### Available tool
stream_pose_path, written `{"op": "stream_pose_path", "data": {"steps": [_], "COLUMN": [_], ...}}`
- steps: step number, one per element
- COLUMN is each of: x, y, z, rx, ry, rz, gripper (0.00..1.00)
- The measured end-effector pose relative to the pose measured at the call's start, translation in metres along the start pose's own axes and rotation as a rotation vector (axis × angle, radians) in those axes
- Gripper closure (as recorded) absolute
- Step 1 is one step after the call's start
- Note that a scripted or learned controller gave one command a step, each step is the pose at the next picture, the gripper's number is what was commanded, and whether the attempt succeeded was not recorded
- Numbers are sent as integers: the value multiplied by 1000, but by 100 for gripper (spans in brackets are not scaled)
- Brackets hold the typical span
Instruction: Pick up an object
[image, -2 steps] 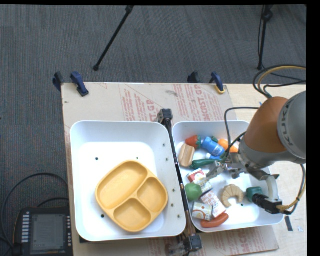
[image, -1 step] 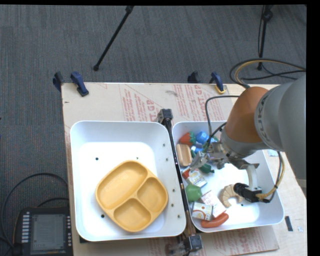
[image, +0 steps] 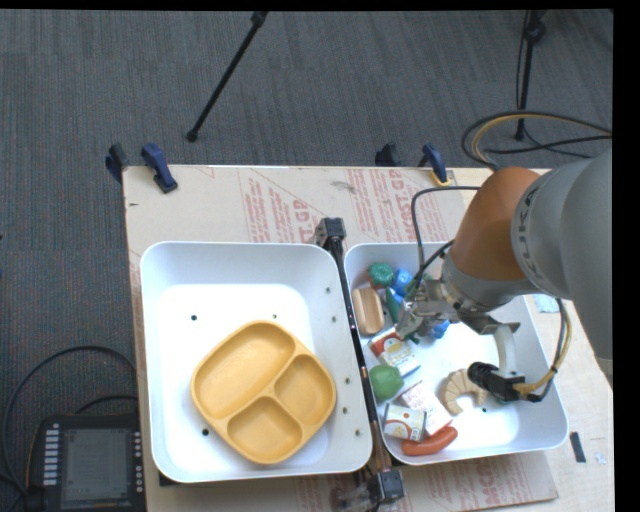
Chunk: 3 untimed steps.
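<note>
A red chilli (image: 432, 440) and small cartons (image: 408, 418), their print too small to read, lie nearest in the right bin (image: 535, 425); the left bin (image: 170, 270) holds a yellow divided plate (image: 263, 391). The gripper (image: 425, 312) hangs over the toy pile, jaws impossible to make out. Red lettering on the bench (image: 290, 200) reads reversed, illegible.

I see a divided tray (image: 264, 404) in the left bin (image: 160, 270) and small objects clustered along the left side of the right bin (image: 545, 425).
</note>
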<state>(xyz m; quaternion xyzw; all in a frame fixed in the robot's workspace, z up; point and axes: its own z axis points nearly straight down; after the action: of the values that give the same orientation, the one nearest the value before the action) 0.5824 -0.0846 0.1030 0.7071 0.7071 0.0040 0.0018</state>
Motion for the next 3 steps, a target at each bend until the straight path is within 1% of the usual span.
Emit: {"op": "stream_pose_path", "data": {"steps": [1,2,3], "x": [54,53,53], "y": [40,40,40], "z": [-84,-83,-83], "rx": [10,12,12], "ry": [-2,-3,-3], "rz": [-5,-6,-6], "gripper": [100,0,0]}}
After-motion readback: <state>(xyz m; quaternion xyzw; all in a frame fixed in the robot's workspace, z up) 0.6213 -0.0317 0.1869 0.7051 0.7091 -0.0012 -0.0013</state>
